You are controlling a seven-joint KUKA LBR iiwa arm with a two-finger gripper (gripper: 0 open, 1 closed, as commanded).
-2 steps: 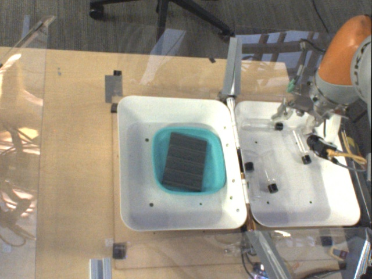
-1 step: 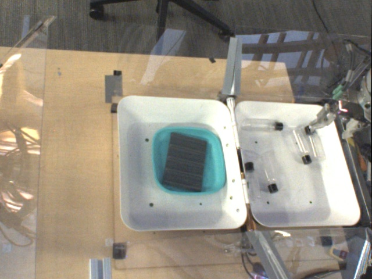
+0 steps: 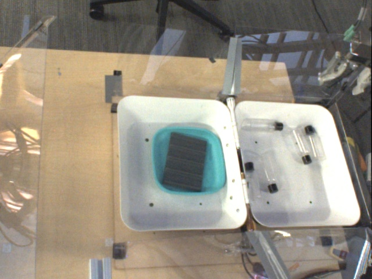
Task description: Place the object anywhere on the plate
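Two shallow white bins sit side by side on the wooden tabletop (image 3: 70, 173), their inner rims touching near the centre of the frame. The left bin (image 3: 131, 156) holds a teal plate (image 3: 218, 170) with rounded corners, lying roughly in the bin's middle. On the plate rests the object (image 3: 185, 161), a dark grey rectangular slab with ribs across its top face. It lies flat, turned slightly clockwise, and sits wholly inside the plate's rim, with teal showing on all sides of it.

The right bin (image 3: 344, 179) carries several clear tubes with black caps, scattered well apart: one cap (image 3: 278, 125) near the upper middle, one (image 3: 308, 130) and another (image 3: 306, 158) toward the upper right, one (image 3: 249, 166) close to the left wall, and one (image 3: 271, 187) lower down. The tube bodies are too transparent to trace fully.

A grey metal post (image 3: 232, 65) runs up the frame from the seam between the bins. At the top of the frame the dark legs of an office chair (image 3: 163, 4) stand on grey carpet.

How far the tool is open, or whether it has hold of anything, cannot be told from this view
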